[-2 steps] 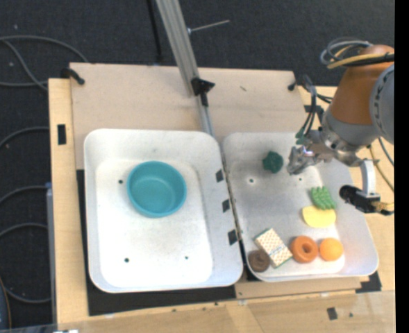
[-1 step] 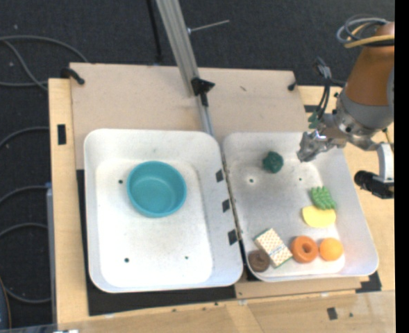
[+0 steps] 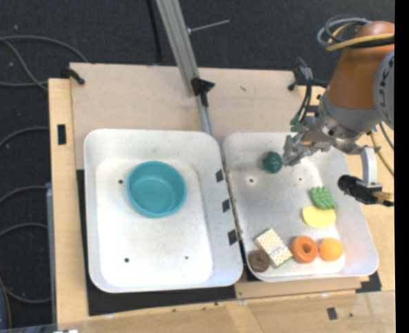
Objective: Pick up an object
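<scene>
On my feed the pale wooden bench (image 3: 142, 99) carries two shallow white plastic bins side by side. The left bin (image 3: 155, 269) takes up the bench's left and middle part, and the right bin (image 3: 360, 255) sits against it, reaching the bench's right edge. A slanted grey aluminium post (image 3: 180, 37) rises from the far edge of the bench, just above the gap between the bins.

The grey arm with its orange band (image 3: 353, 75) comes in over the right bin's far right corner. Its two-finger gripper (image 3: 296, 149) hangs above the far edge of that bin, and I cannot tell from this angle how far apart its fingers stand or whether anything sits between them.

A round teal plastic bowl (image 3: 157, 188) rests upright in the left bin, nearer its far left corner than its near edge.

In the right bin, a small dark green ball (image 3: 272, 162) lies near the far edge, just beside the gripper on its left. A green ridged toy (image 3: 322, 198) lies toward the right edge, with a yellow banana-like piece (image 3: 319, 217) touching it on the near side. Along the near edge I see a brown round piece (image 3: 259, 259) in the near left corner, a cream patterned box (image 3: 273, 247) beside it, an orange ring (image 3: 303, 249), and an orange ball (image 3: 330, 249).
</scene>
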`<state>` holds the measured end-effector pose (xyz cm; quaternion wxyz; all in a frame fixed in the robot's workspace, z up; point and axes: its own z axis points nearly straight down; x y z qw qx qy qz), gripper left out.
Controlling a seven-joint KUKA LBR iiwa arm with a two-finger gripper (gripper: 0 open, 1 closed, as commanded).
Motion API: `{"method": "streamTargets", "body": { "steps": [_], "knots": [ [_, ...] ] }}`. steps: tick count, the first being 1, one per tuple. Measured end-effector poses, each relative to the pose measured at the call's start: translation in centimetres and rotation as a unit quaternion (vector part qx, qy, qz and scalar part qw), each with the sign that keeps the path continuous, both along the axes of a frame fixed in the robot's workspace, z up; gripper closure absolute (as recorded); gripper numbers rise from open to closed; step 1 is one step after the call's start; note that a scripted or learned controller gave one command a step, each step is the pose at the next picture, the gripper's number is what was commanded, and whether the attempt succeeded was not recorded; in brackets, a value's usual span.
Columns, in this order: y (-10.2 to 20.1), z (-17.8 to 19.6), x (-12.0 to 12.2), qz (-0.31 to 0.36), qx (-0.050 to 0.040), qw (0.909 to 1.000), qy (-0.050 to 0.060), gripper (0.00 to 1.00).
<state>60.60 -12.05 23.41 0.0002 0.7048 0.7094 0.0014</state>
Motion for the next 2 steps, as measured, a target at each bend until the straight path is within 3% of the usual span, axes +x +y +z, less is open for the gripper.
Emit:
{"method": "streamTargets", "body": {
  "steps": [2],
  "knots": [
    [10.4,0.1,-2.0,0.001,0.0004,1.0,0.0,1.0]
  ]
}}
